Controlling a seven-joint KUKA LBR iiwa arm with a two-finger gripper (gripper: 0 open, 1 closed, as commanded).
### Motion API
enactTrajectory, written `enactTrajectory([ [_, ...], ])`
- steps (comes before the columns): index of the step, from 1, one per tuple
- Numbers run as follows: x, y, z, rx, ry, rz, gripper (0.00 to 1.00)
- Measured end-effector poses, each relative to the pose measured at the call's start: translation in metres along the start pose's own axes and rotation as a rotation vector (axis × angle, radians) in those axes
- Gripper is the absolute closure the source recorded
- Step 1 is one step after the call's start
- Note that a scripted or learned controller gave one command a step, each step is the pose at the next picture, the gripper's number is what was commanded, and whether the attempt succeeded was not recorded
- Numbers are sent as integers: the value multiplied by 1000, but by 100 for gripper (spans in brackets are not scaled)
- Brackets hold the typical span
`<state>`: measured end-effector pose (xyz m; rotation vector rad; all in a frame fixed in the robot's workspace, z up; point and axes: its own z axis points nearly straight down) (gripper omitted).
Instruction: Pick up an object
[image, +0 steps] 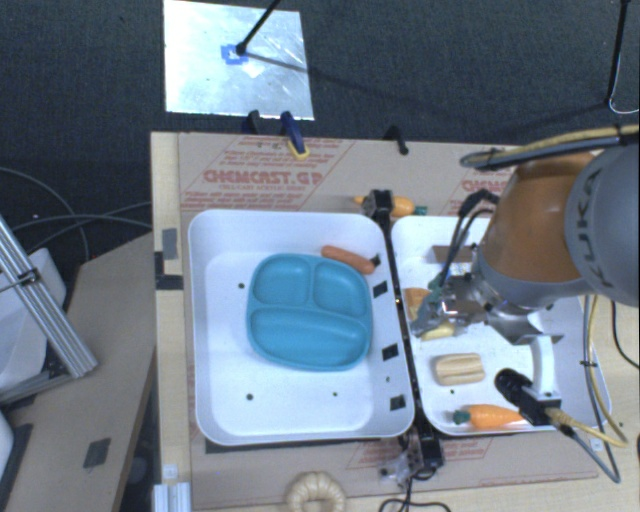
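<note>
My gripper (432, 318) is low in the left part of the right bin (575, 330), just beside the divider between the bins. A small yellowish piece (414, 298) lies right against it on its left, partly hidden. A tan bread roll (458, 369) lies just below the gripper. An orange carrot (492, 417) with a green tip rests near the bin's front edge. In the left bin (215, 330) a blue divided plate (308, 310) lies flat, with a sausage (348, 259) at its upper right rim.
The arm's grey and orange body (545, 230) covers most of the right bin's far part. A yellow item (401, 207) sits outside the bins at the back. A pale ring (315, 492) lies at the bench's front edge.
</note>
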<state>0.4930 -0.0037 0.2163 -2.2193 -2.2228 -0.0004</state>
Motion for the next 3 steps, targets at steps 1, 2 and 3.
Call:
enactTrajectory([
  [1, -12, 5, -2, -2, 0, 2, 100],
  [2, -4, 6, 2, -1, 0, -3, 100],
  [3, -3, 3, -18, -3, 0, -4, 100],
])
